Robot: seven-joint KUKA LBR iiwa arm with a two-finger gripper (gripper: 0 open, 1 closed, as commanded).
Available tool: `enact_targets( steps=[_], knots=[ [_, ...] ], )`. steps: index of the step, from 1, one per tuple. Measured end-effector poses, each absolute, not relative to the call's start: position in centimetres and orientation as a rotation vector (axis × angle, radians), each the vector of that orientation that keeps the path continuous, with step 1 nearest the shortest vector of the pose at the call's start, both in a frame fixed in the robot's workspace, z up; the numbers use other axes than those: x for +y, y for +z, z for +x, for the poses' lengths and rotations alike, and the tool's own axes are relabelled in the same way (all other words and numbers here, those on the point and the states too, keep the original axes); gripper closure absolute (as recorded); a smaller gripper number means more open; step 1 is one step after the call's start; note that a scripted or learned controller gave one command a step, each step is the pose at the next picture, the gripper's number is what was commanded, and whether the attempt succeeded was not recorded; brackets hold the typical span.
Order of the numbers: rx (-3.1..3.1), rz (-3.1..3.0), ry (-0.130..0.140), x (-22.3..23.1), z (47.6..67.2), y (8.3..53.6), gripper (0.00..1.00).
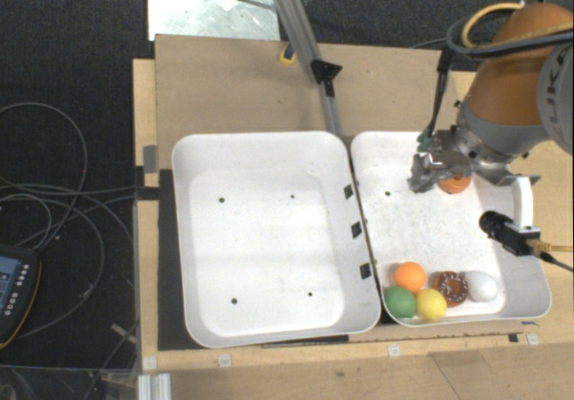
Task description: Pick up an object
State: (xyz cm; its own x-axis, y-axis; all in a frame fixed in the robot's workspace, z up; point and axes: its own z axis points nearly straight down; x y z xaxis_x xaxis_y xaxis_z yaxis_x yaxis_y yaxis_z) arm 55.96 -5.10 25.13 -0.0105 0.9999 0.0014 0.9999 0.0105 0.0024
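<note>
My gripper (pixel 429 172) hangs over the far part of the right bin (pixel 395 228), under the arm's orange band. A small orange object (pixel 456 182) lies right beside it on its right, partly hidden by the gripper body. Whether the two touch is not visible. In the bin's near corner is a cluster: an orange ball (pixel 410 275), a green ball (pixel 401 302), a yellow ball (pixel 431 304), a brown doughnut-like piece (pixel 448 286) and a white egg-shaped object (pixel 482 286).
The left bin (pixel 260 237) adjoins the right one along a shared rim with black clips. A grey pole (pixel 300 21) slants over the bench behind the bins. A black attachment (pixel 505 232) juts from the arm over the right bin's right side.
</note>
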Motion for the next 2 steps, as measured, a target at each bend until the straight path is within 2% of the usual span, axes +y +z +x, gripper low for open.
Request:
enact_targets(
  steps=[1,2],
  knots=[
    [2.234,2.208,0.006,0.0,57.4,25.8,1.0],
    [2.234,2.209,0.005,5.4,57.7,25.9,1.0]
  ],
)
